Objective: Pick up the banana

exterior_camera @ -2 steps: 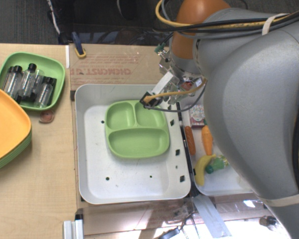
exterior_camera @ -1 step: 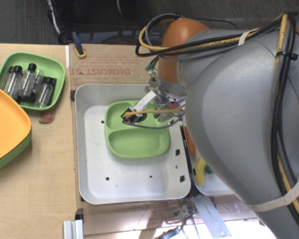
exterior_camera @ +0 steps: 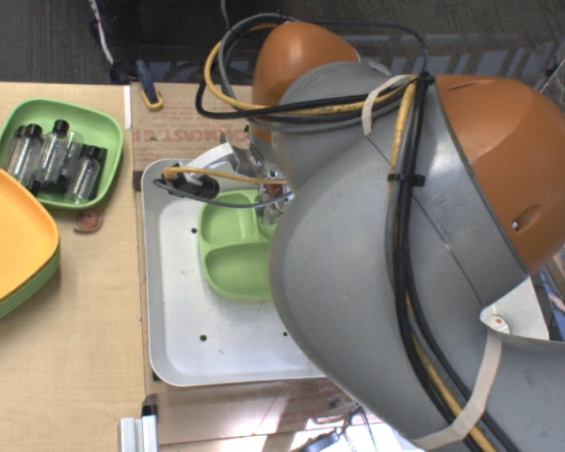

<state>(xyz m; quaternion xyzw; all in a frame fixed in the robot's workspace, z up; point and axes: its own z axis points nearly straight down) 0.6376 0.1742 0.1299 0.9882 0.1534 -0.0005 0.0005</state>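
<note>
Grey arm [exterior_camera: 377,281] is right up in the lens and takes up basically the whole right half of the view. It's got two orange shells, one up top [exterior_camera: 301,50] and a bigger one far right [exterior_camera: 518,158]. Black + yellow cables [exterior_camera: 228,83] loop around the upper shell, and more run down the arm body.

The hand [exterior_camera: 266,194] pokes out at the arm's left edge, just some shiny metal bits. It's over the top right corner of a green divided dish [exterior_camera: 234,271]. Can't tell if the hand is apart or together bc the arm covers most of it, and idk if it's touching the dish either.

The dish lies in the white bin [exterior_camera: 174,328], toward the bin's far side. It has two compartments, upper and lower, and the right part of it goes under the arm. The bin floor has a couple of tiny dark dots [exterior_camera: 202,337] near the front.

As for the banana, can't tell where it is, since the arm blocks a big chunk of the bin.

Left of the bin is the wooden worktop [exterior_camera: 94,347]. On it:
- a green square tray [exterior_camera: 102,125] at the back, w/ several clear vials [exterior_camera: 52,153] w/ black caps lying inside
- a stack of yellow-orange plates [exterior_camera: 14,243] at the left edge, partly cut off, green one at the bottom
- a small brownish round thing [exterior_camera: 88,220] just in front of the green tray

Behind the bin there's a cardboard strip w/ red print [exterior_camera: 184,128].
</note>
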